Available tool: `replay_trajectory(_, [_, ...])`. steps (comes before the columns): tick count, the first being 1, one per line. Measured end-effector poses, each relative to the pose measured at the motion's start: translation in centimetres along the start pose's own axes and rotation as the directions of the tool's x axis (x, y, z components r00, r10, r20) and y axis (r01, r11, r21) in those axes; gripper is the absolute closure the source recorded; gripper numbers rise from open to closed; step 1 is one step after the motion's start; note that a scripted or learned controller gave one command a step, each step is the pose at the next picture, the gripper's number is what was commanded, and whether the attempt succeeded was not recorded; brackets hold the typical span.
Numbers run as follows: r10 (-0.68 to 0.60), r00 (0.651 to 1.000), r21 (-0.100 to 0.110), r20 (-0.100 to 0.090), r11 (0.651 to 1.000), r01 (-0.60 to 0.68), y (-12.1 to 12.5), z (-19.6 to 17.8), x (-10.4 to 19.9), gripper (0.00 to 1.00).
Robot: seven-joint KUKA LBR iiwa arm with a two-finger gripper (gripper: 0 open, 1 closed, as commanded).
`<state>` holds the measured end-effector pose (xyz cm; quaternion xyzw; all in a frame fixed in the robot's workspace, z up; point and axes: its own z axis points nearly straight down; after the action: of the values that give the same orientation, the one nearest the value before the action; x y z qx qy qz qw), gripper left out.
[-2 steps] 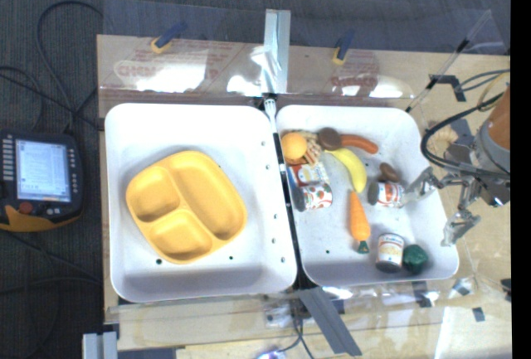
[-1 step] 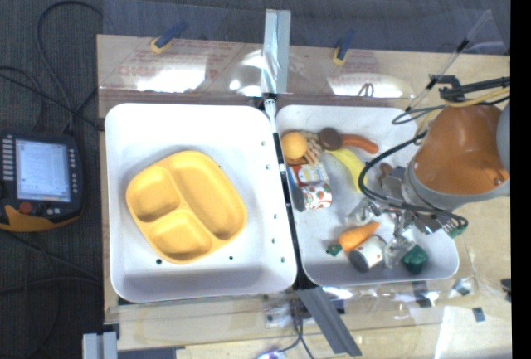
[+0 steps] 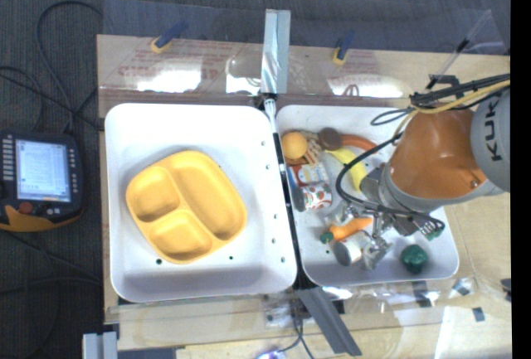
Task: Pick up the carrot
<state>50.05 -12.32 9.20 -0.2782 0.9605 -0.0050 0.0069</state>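
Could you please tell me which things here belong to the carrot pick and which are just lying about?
Belongs to the job:
carrot
gripper
right bin

Just lying about:
yellow divided tray
left bin
green toy
orange ball
small can

- You can read the dark letters "KU" on the grey arm point(image 3: 495, 142) at the right edge, cut off there.
- The handheld screen point(image 3: 40, 171) left of the table shows lines too small for you to read.
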Motion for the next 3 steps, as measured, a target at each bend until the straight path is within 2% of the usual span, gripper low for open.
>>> replay_trajectory(1, [-0.007,1.000,0.002,0.003,1.000,0.007,2.0,0.0,-1.1,0.00])
replay_trajectory(2, [-0.009,1.000,0.004,0.006,1.000,0.009,2.0,-1.1,-1.4,1.00])
replay_trajectory(3, [0.126,0.992,-0.004,-0.001,0.992,-0.126,3.0,-15.9,-1.8,1.00])
